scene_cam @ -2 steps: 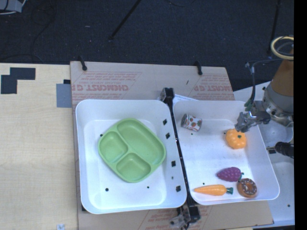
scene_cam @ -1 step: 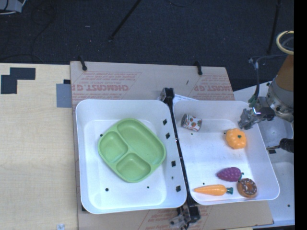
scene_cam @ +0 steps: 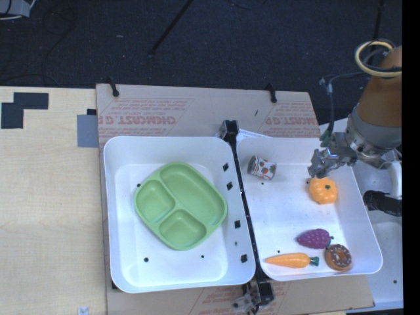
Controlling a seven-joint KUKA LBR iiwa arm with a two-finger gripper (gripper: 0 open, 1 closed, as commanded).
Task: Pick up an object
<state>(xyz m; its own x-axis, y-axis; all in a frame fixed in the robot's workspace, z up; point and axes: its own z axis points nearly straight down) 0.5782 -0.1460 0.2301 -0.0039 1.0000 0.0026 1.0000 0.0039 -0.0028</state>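
From here the likeliest failure, as I judge it, is a glancing contact: the pincer [scene_cam: 317, 169] hangs just above and to the left of the orange pumpkin-shaped toy [scene_cam: 323, 191], and a descent off the centre of that rounded body could roll it aside instead of trapping it; whether the pincer is spread or pressed together I cannot tell, and nothing shows between its tips. Going from near to far in the right bin [scene_cam: 367, 258]: a toy carrot [scene_cam: 291, 260] lies along the near wall with a sprinkled doughnut [scene_cam: 338, 257] just beside it to the right; a purple bunch of grapes [scene_cam: 314, 238] sits just behind them; the pumpkin lies farther back toward the right wall; a small printed cup [scene_cam: 262, 168] lies tipped on its side at the far left, well apart from the rest. The left bin [scene_cam: 121, 268] holds one green compartment tray [scene_cam: 180, 205], turned at an angle, its compartments bare; both bins rest on the table [scene_cam: 46, 209].
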